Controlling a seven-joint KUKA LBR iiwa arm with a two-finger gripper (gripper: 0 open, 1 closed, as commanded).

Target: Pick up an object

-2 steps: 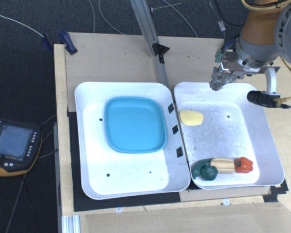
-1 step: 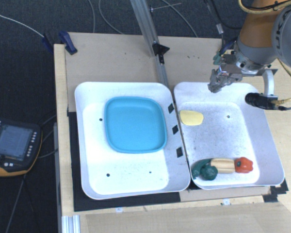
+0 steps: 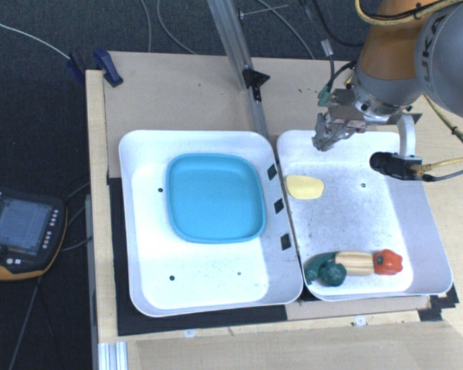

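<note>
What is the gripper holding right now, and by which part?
Nothing shows between its fingers: the gripper hangs over the right bin's far edge.

Grey arm (image 3: 447, 45), broad orange band above wrist, yellow cable loops, dark metal tool (image 3: 324, 141).

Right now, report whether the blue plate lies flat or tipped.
Flat. The blue plate rests level on the floor of the left bin, its whole rim showing evenly, with nothing on it.

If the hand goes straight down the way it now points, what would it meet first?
Probably bare floor of the right bin near its far rim. The hand hangs there, pointing down. The yellow piece lies nearer the camera, apart from that line, though depth is uncertain.
</note>
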